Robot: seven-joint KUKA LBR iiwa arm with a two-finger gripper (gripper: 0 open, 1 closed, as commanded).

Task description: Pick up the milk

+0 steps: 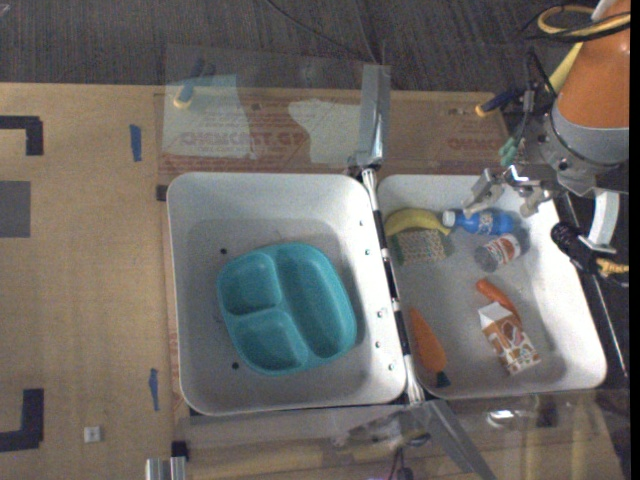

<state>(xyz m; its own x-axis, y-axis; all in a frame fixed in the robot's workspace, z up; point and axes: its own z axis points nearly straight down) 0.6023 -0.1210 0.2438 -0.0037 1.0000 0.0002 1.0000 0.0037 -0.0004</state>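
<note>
The milk (509,339) is a small white carton with a brown and orange print. It lies on its side near the front right of the right bin (570,313). My gripper (510,192) hangs over the back of that bin, well behind the carton and just above a blue bottle (484,222). Its fingers stand apart, open, with nothing between them.
In the right bin lie a banana (417,220) on a speckled box (421,248), a small can (498,252), a short carrot (495,293) close behind the milk and a longer carrot (428,340) by the left wall. The left bin (190,268) holds a teal divided plate (287,307).
</note>
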